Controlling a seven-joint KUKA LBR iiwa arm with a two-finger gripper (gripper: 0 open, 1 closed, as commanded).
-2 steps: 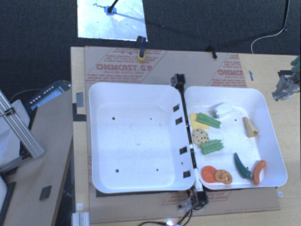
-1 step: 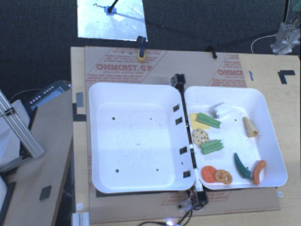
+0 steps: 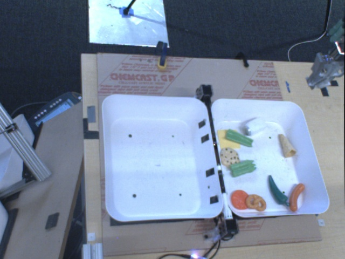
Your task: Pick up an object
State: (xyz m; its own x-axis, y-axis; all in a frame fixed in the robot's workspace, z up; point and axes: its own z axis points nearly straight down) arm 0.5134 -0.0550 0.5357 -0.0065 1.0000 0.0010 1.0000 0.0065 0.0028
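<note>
The right bin [image 3: 302, 117] holds several toy foods. A green bean bundle [image 3: 239, 138] lies over a yellow slab [image 3: 227, 142], with a speckled cookie [image 3: 229, 156] and a second green bundle [image 3: 242, 168] below them. A white lump [image 3: 254, 126] sits near the back, and a tan cone [image 3: 287, 145] lies to the right. Along the front are a red tomato slice [image 3: 238, 199], a pretzel [image 3: 256, 202], a dark green pepper [image 3: 278, 190] and an orange sausage [image 3: 296, 196]. My gripper [image 3: 325, 72] hangs at the far upper right, outside the bins and well away from every object.
The left bin [image 3: 156, 161] stands beside the right one, joined by a black-clipped divider [image 3: 213, 155]. A shiny metal plate [image 3: 128, 15] lies behind the bench. A yellow-and-blue clamp [image 3: 161, 55] sits at the back edge. An aluminium rail [image 3: 21, 150] slants at the left.
</note>
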